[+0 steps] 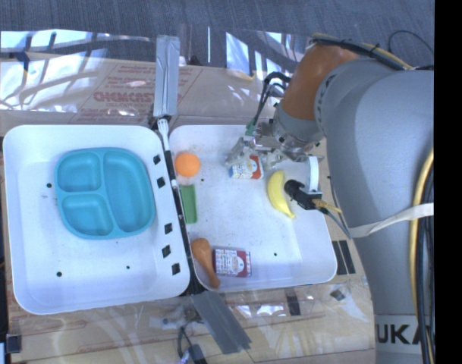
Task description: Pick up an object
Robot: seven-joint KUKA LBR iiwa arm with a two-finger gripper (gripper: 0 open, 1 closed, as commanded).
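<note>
In the right bin lie several objects: an orange ball, a green stick, a yellow banana, a small white and red carton, a red box and a brown carrot-like piece. My gripper reaches down at the bin's far side, right over the white carton. The arm's grey body covers the bin's right side.
The left bin holds a blue divided plate. A black divider with clips separates the two bins. Cardboard lies behind the bins. Open floor of the right bin shows in its middle.
</note>
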